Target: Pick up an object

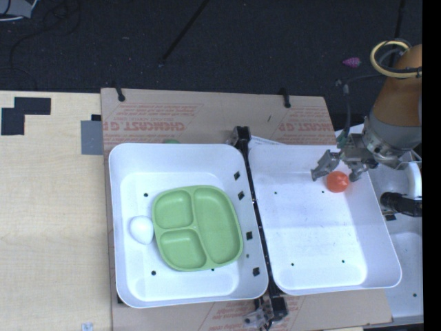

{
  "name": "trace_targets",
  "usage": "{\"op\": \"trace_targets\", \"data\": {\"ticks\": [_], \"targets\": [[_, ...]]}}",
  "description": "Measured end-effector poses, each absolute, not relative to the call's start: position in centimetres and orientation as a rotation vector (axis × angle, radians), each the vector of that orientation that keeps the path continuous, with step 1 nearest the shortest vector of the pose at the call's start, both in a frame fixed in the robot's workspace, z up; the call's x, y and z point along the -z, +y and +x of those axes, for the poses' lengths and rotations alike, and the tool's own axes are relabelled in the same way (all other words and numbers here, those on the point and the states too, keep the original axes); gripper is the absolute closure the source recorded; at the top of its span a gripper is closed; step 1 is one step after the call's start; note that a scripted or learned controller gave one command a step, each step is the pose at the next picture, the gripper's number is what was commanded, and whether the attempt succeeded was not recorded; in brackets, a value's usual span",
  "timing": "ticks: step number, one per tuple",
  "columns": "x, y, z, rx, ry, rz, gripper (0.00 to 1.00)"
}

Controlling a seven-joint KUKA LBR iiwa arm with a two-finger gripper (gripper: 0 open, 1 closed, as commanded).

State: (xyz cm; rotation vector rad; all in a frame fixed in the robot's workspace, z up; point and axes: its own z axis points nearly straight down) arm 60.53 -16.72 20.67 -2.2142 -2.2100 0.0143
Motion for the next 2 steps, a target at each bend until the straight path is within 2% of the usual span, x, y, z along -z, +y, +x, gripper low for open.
{"op": "trace_targets", "data": {"ticks": [1,2], "targets": [[-21.5,-16.7,60.8,-0.002,-2.22,-2.219,0.0],[-15.3,-17.0,60.6,-0.006,-2.218,-2.217,0.0]]}}
